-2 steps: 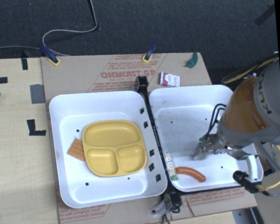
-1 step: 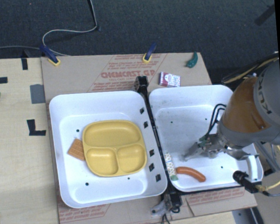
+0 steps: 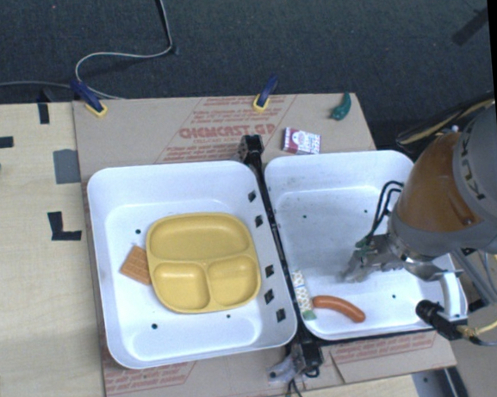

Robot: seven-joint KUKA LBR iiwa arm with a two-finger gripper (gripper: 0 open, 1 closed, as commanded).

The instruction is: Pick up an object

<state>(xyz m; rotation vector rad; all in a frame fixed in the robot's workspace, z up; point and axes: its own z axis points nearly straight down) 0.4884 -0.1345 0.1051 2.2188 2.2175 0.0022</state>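
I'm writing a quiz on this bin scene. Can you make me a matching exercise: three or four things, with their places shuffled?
Things:
1. yellow divided plate
2. orange sausage
3. gripper
4. small red-and-white packet

Places:
A. on the cardboard behind the bins
B. left bin
C. right bin, near front edge
D. over the right bin's middle

Pairs: 1-B, 2-C, 3-D, 4-A

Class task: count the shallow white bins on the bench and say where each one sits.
2. One shallow white plastic bin sits on the left, holding a yellow divided tray; the other sits beside it on the right, under the arm. None appears hidden.
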